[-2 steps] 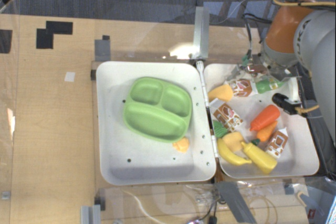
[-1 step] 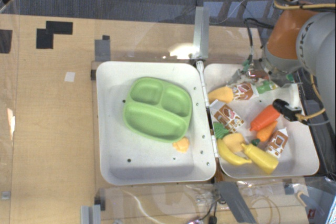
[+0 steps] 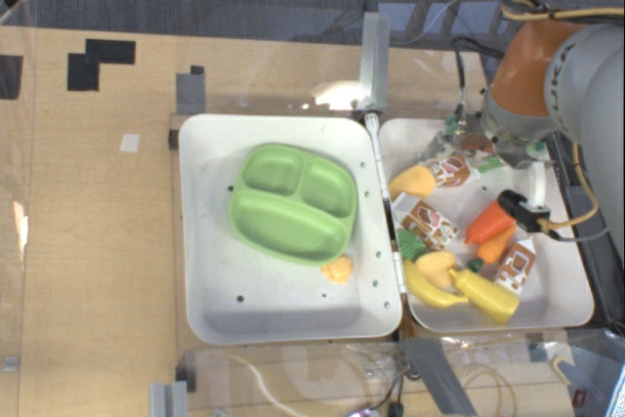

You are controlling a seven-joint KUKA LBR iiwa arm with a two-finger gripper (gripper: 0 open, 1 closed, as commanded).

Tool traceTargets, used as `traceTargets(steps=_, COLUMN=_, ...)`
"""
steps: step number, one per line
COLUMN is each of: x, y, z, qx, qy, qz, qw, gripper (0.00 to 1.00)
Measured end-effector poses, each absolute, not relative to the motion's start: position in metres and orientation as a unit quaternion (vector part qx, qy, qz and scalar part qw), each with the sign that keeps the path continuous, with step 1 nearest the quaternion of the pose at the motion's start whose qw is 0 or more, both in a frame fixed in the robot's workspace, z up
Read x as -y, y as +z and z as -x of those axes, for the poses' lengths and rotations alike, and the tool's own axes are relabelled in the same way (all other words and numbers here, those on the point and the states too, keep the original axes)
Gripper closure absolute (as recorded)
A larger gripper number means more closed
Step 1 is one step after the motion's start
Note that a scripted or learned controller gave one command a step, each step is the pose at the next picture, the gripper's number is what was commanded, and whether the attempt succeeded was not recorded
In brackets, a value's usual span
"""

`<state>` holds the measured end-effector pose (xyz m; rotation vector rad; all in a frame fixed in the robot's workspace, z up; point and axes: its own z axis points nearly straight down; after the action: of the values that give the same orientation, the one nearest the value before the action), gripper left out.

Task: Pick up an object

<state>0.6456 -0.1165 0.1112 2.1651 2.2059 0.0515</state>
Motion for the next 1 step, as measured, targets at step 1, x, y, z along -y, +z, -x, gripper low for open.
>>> traceTargets(steps=1, x=0.1129, y=0.1106, z=-0.6516, qx=-0.676, qy=0.0152, qz=-0.737, qw=0.019, gripper=0.00)
